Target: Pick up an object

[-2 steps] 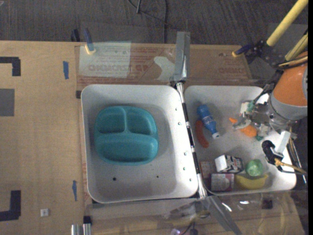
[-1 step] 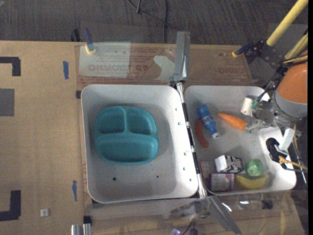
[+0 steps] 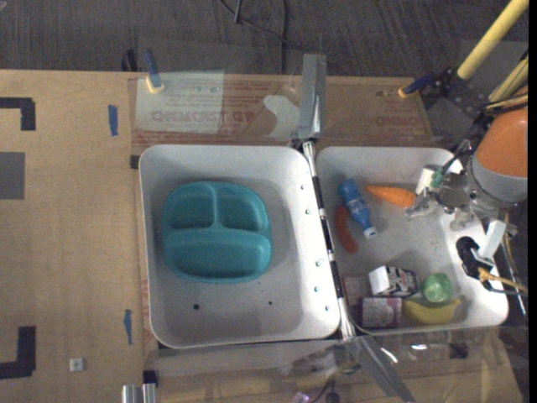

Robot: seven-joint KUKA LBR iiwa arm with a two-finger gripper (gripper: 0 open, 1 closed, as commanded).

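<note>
Bench (image 3: pixel 67 225) is bare plywood with two white bins side by side, split by a metal divider rail (image 3: pixel 312 99); I use that rail as the reference.

Nearest the camera, just right of the rail at the right bin's (image 3: pixel 394 162) front edge: one pink-and-white packet (image 3: pixel 379 311), one small black-and-white box (image 3: pixel 394 280), one yellow banana (image 3: pixel 432 311) with one green round object (image 3: pixel 436 288) touching its top. These four are packed tight against the front wall, with little room between them.

Mid-depth, just right of the rail: one red oblong object (image 3: pixel 345 229) lying along it, and one blue bottle (image 3: pixel 356 207) tilted beside it, nearly touching. Open white floor sits right of these, in the middle of the bin.

Left of the rail: left bin (image 3: pixel 159 309) holds one teal divided plate (image 3: pixel 216 230), three compartments, with free floor on all sides, widest toward the front wall.

Farther back, well right of the rail: one orange carrot (image 3: pixel 391 196), lying flat, apart from the bottle. Pincer (image 3: pixel 424 200) is at the carrot's right tip; can't tell if it's wide or narrow, and can't tell whether it touches. Arm (image 3: pixel 503 154) comes over the bin's right wall.

Beyond the bins: taped clear sheet (image 3: pixel 189 99) on the bench, then dark carpet (image 3: pixel 252 15) with cables.
</note>
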